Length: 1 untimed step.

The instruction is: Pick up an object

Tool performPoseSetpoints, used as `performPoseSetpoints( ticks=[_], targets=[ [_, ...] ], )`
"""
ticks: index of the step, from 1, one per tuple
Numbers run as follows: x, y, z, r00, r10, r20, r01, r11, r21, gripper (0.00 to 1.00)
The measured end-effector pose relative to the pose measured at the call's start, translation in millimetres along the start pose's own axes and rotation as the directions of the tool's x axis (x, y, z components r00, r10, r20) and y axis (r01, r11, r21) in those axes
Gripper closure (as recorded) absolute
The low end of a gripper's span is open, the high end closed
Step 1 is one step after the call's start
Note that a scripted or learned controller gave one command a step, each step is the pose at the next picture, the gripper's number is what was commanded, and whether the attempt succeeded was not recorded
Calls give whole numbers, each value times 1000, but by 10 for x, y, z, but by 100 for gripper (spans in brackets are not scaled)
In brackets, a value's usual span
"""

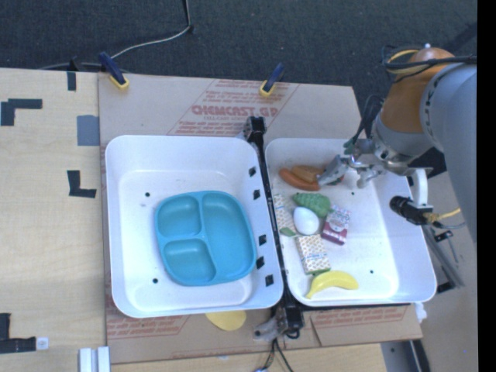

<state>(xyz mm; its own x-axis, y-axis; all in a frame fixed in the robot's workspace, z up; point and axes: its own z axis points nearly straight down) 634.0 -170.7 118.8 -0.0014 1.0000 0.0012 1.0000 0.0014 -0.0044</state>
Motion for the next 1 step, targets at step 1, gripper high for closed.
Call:
performPoseSetpoints(
  ticks=[1],
  targets=[
    [498, 348, 330, 1000, 0, 4, 0, 1000, -5, 0]
  ],
)
